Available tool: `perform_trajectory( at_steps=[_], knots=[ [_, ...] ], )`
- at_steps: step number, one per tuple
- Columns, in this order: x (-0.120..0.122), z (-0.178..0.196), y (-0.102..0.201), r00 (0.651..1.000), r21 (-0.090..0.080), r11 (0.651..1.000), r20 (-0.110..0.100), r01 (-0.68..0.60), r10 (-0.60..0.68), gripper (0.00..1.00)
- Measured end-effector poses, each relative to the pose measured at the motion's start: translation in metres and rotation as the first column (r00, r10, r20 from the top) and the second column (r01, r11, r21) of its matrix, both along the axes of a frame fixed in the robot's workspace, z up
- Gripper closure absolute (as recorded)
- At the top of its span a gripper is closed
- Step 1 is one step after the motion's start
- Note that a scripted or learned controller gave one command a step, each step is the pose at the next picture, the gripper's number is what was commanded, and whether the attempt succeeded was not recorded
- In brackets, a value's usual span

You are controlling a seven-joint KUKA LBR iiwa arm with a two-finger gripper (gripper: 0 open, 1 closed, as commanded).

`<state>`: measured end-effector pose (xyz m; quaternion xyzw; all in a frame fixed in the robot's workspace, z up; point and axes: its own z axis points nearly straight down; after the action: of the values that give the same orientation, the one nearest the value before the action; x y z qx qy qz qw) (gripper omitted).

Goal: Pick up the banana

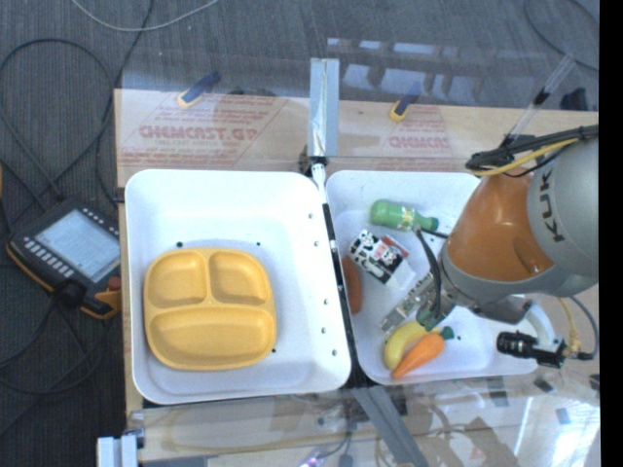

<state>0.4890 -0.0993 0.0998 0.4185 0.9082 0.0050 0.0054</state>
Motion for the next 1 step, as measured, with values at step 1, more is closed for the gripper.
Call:
perform_trajectory(
  at_steps=[1],
  knots=[
    [-0.0028,0.0841,0.0825,0.863,-0.004,0.863,-0.013,-0.506,0.506,1.00]
  ],
)
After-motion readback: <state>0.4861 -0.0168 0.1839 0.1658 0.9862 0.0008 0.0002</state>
